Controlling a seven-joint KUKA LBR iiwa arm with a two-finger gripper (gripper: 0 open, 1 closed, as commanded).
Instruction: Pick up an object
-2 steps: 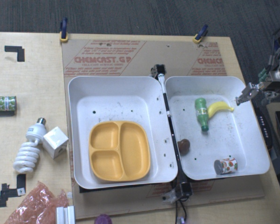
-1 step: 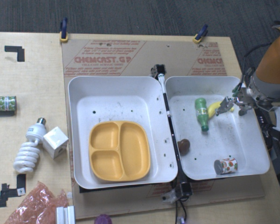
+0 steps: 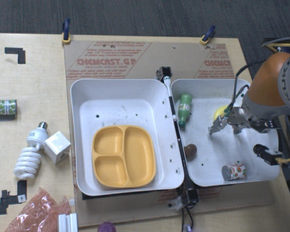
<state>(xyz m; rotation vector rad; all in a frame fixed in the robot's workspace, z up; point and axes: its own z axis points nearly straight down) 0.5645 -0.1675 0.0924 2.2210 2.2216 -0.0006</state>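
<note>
Right bin [image 3: 203,178] centre open, green bottle [image 3: 184,109] by left wall, can [image 3: 233,171] near front rim

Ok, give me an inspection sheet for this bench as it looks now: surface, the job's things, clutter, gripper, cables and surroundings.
Surface: bench bearing left bin and right bin side by side.
Job's things: green bottle, yellow object, brown ball and small can, all in the right bin.
Clutter: yellow divided plate in the left bin; light bulb, white cube, green can on the bench.
Gripper: gripper over the right bin, holding nothing visible.
Cables: black cable by the arm.
Surroundings: dark carpet.
</note>
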